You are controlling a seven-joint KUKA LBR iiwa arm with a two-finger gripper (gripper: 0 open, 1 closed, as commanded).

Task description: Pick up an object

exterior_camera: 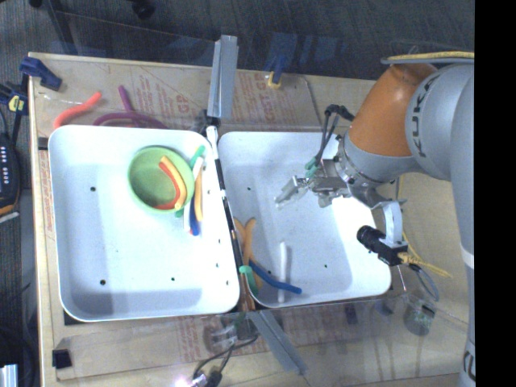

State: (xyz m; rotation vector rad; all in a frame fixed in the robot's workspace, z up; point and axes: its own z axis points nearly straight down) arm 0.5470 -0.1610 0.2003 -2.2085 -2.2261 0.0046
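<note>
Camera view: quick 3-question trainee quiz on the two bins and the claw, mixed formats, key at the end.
1. True or false: the green bowl sits in the left bin.
2. Multiple choice: the claw hovers over
A. the left bin
B. the right bin
C. the bare bench
3. Fill in: the orange tool in the right bin lies against its ____ wall, as seen in the camera view.

Key:
1. True.
2. B.
3. Left, beside the divider between the bins.
</note>
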